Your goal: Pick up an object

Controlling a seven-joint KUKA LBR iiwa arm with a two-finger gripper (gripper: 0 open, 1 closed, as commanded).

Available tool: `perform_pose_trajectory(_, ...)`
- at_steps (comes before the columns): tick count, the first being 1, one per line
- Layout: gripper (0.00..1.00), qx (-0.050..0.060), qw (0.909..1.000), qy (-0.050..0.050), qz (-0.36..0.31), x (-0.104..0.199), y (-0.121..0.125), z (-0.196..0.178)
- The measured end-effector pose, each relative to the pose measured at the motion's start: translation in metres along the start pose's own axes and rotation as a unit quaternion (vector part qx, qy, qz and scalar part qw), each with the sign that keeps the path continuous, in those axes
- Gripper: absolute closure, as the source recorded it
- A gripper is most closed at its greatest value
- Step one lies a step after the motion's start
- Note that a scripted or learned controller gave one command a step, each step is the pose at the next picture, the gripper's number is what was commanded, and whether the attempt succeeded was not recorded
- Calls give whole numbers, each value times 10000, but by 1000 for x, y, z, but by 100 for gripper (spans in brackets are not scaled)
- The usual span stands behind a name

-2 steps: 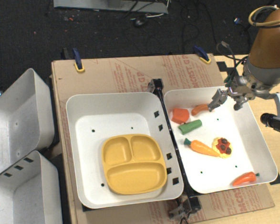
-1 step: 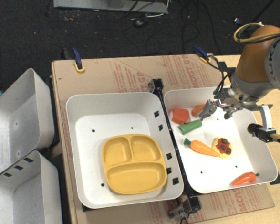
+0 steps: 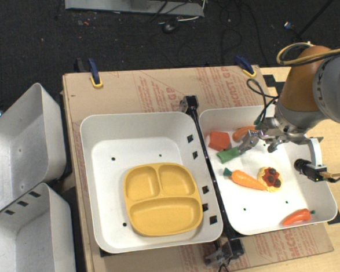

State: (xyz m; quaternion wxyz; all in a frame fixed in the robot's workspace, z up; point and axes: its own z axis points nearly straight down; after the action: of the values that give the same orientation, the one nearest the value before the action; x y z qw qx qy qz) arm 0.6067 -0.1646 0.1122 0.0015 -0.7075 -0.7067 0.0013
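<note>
Several toy foods lie in the right bin (image 3: pixel 323 206): red block (image 3: pixel 219 139), green piece (image 3: pixel 229 154), carrot (image 3: pixel 247 180), a yellow pastry with dark berries (image 3: pixel 270 178), a red pepper (image 3: pixel 296 216) near the front edge. Your gripper (image 3: pixel 262 139) hovers over the bin's far left part, just beside the green piece; nothing sits between its fingers, and I can't tell their spread. Carrot looks light, stiff, smooth plastic, likely slippery and prone to roll, so pinch it across the thick middle. Yellow plate (image 3: pixel 163 198) sits in the left bin (image 3: pixel 98 184).
</note>
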Motion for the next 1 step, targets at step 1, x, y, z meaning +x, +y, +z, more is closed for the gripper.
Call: perform_pose_trajectory(1, 0, -26, 10000, -3, -3, 0, 1, 18)
